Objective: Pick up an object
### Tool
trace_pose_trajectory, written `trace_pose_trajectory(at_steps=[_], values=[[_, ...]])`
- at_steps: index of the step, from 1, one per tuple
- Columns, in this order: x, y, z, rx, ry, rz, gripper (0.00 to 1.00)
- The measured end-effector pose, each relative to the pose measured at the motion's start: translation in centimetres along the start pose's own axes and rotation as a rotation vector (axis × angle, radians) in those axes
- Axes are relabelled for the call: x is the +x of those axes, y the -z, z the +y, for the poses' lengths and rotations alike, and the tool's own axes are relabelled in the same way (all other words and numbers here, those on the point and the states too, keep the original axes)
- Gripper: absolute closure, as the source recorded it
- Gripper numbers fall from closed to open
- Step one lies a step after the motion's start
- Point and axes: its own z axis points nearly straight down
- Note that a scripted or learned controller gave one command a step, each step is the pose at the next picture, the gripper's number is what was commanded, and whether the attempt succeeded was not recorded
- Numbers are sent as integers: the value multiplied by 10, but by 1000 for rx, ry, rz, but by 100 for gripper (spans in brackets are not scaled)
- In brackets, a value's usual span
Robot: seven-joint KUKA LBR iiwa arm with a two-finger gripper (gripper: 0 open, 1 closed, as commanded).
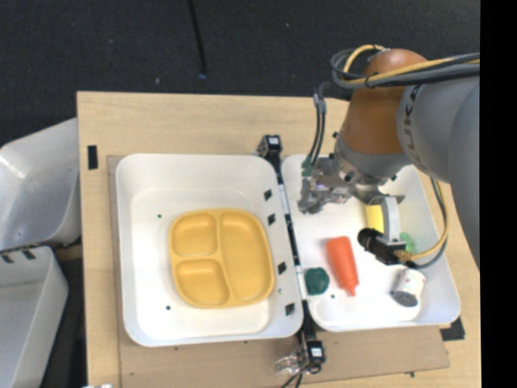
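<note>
The orange carrot [342,263] lies in the right bin [436,297], below the gripper [313,200] and just right of a small green piece [315,280]; it looks a light, stiff, smooth plastic toy, best pinched across its thick upper end. Whether the jaws are open or closed, I cannot tell, and nothing shows between them. No label or writing can be read.

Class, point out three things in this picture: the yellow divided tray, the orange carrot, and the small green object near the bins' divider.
yellow divided tray [220,257], camera view, middle ridge.
orange carrot [342,262], camera view, mid-body.
small green object [316,280], camera view, top surface.
</note>
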Motion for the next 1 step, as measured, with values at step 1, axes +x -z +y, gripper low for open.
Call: trace_pose_trajectory(at_steps=[1], values=[[47, 3, -16, 0, -1, 0, 100]])
